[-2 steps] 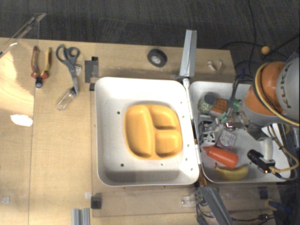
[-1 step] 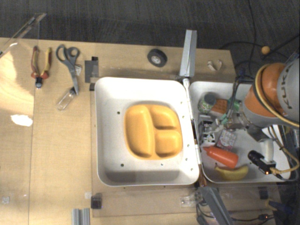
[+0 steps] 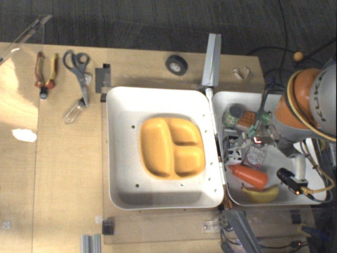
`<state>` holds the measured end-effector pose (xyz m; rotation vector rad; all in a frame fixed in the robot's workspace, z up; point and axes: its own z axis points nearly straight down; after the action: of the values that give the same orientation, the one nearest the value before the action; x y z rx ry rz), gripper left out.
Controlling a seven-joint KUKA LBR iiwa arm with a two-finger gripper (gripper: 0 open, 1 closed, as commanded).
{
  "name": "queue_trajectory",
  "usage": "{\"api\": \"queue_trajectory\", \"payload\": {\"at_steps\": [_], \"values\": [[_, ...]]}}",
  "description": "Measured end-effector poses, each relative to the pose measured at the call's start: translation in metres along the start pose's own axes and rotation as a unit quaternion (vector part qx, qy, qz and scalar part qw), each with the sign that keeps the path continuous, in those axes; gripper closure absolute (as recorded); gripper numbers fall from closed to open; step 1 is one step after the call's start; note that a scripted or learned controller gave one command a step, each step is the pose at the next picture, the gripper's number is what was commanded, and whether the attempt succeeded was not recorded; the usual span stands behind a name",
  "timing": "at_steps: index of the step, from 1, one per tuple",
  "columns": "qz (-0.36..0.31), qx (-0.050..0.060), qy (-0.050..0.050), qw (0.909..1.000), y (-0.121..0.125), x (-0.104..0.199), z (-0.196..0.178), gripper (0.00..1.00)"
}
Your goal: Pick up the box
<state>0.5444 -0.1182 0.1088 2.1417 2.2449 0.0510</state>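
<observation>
Near edge, right bin [image 3: 231,196]: banana [image 3: 261,194] along the front wall, red-orange carrot-like item [image 3: 249,176] just behind it, touching or nearly so.

Middle of right bin: end effector [image 3: 251,137] is down in the clutter, arm [image 3: 308,107] coming in from 3 o'clock. Can't tell its state, it's buried in the pile.

Box: my best guess is the small pale package [image 3: 256,155] right under the end effector, at 12 o'clock from the carrot. Not certain; items overlap there. A reddish-brown item [image 3: 246,121] and a round tin [image 3: 233,113] sit further back, around 11 o'clock from the package.

Left bin [image 3: 121,141]: yellow divided tray [image 3: 172,145] at centre, well apart from the action.

Far surface [image 3: 52,167]: scissors [image 3: 79,73], pliers [image 3: 45,74], tape roll [image 3: 176,64].

Advice for the grasp: centre on the package's short axis, descend straight, keep clear of the carrot at 6 o'clock, lift vertically and slowly so neighbours don't drag. Confirm hold before clearing the bin wall.
</observation>
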Motion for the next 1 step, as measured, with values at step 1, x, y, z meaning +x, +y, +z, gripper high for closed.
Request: {"api": "queue_trajectory", "payload": {"at_steps": [1], "values": [[-0.034,-0.003,-0.006,0.9994,0.0011,0.0035,-0.0004,0.00]]}}
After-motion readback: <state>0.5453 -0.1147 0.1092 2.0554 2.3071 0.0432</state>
